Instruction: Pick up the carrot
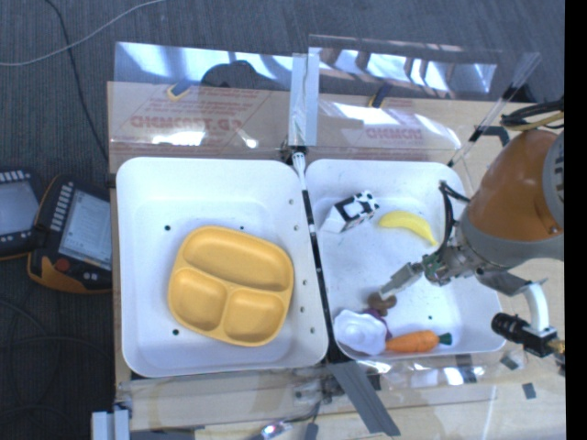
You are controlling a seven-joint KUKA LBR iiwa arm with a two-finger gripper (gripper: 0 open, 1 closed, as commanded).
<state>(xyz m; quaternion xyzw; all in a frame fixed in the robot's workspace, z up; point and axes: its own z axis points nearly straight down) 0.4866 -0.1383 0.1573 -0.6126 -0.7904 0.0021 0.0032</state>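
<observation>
Looking down on a tan bench [481, 125] set on dark grey carpet [55, 81], with a printed cardboard sheet [197, 113] and shiny clear panels along its far edge. Carrying two shallow white bins side by side, touching along a central seam: left bin [138, 273], right bin [367, 255].

Reaching in from the right over the right bin: grey arm [514, 191], its orange band bulking large above the bin's right wall, black cables trailing off behind it.

Filling much of the left bin's floor: a yellow plate [231, 284] with three compartments, lying flat and turned a little askew.

Lying on the carpet left of the bench, well apart from the bins: a black and orange pendant [69, 236] with a pale screen.

Resting in the right bin, from bigger to smaller:
- carrot [413, 342], orange with a green stub at its right end, lying flat along the near wall, close to the near right corner;
- white cup-like thing [359, 333], just left of the carrot and touching or nearly touching its tip, with something purple peeking out at its upper edge;
- banana [408, 225], yellow, curved, towards the far side;
- small black and white toy [356, 207], just left of the banana, near the central seam.

Slanting down and to the left from the wrist: hand [385, 296], low over the middle of the right bin, above and left of the carrot and apart from it, its tip near the white thing's upper edge. Cannot tell whether released or clenched. Nothing visibly grasped; carrot untouched on the bin floor.
</observation>
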